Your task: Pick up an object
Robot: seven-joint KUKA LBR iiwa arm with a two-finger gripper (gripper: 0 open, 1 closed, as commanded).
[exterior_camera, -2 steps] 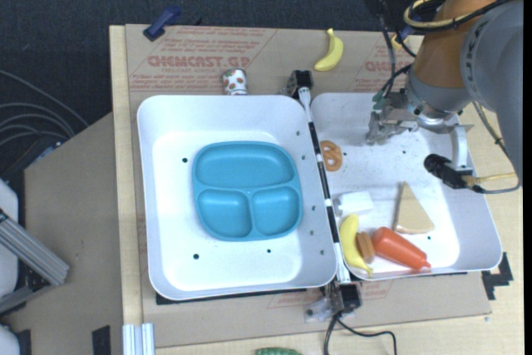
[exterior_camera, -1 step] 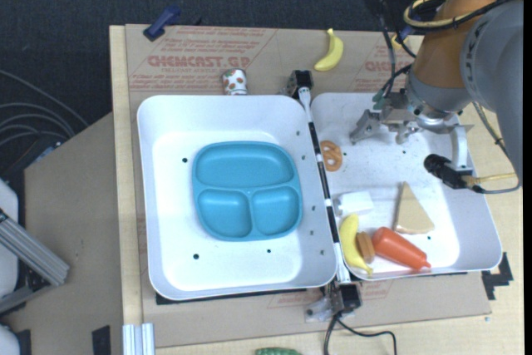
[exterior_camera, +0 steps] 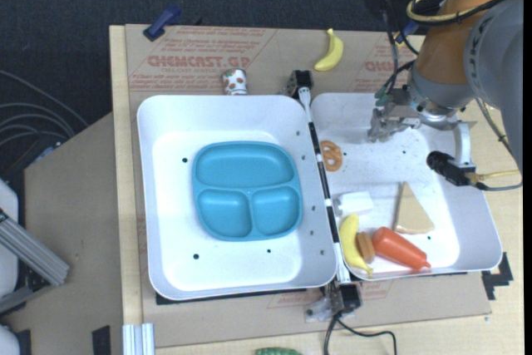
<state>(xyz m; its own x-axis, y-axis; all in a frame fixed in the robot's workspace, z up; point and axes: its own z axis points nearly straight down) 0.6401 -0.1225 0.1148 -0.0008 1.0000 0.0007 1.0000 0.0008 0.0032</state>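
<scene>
The right bin [exterior_camera: 478,241] holds a pretzel [exterior_camera: 331,155] by its left wall. Nearer the front lie a white block [exterior_camera: 356,203], a tan wedge [exterior_camera: 412,211], a yellow banana [exterior_camera: 349,244], a small brown sausage-like piece [exterior_camera: 365,246] and an orange carrot [exterior_camera: 401,248]. My gripper [exterior_camera: 388,120] hangs low over the far part of the right bin, right of and beyond the pretzel, apart from every object. The grey wrist and orange band [exterior_camera: 449,41] rise behind it.
The left bin [exterior_camera: 158,179] carries a blue divided plate [exterior_camera: 247,189]. On the bench behind the bins lie a second banana [exterior_camera: 330,52], a small spotted item [exterior_camera: 235,81] and a blue clip [exterior_camera: 162,23]. A black cable fitting [exterior_camera: 449,168] hangs by the right bin's far right.
</scene>
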